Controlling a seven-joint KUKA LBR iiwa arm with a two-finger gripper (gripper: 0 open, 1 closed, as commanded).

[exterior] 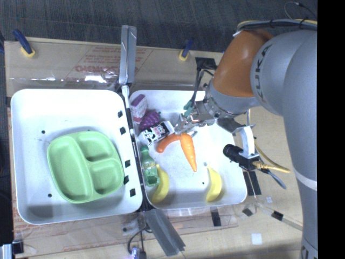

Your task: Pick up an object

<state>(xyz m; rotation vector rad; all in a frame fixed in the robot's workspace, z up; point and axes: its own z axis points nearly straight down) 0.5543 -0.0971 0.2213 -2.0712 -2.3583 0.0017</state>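
Though its grip cannot be told, gripper (186, 124) above carrot (188, 150), mid right bin (229, 198).

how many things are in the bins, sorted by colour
green: 2, the divided plate in the left bin and a bottle in the right bin
orange: 2, two carrots
yellow: 2, two bananas
purple: 1, a grape bunch
black and white: 1, a small carton
total: 8
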